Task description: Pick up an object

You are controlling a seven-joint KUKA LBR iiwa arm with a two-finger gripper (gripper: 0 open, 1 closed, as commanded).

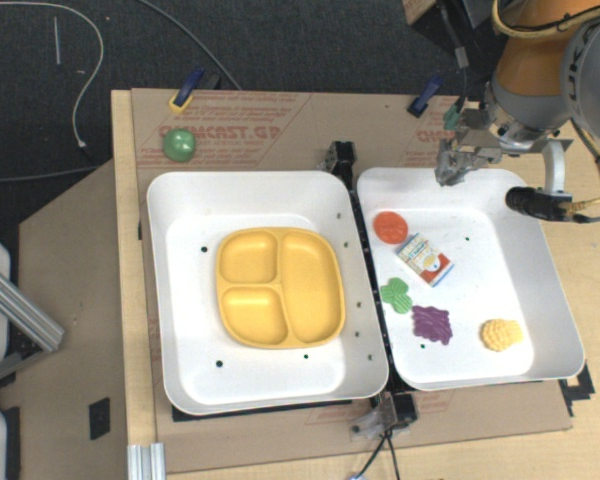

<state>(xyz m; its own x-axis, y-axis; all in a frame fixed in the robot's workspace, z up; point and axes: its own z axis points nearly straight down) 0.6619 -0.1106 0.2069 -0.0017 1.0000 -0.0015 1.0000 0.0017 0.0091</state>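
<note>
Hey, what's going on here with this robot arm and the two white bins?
The arm's gripper hovers over the back rim of the right bin, holding nothing visible. In that bin lie an orange round piece, a small printed box, a green toy, purple grapes and a yellow corn piece, all untouched. The left bin holds a yellow divided plate. A green ball sits outside on the cardboard.

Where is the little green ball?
The green ball sits outside both bins on the cardboard, near the view's top left, just below a blue clamp and above the left bin.
</note>
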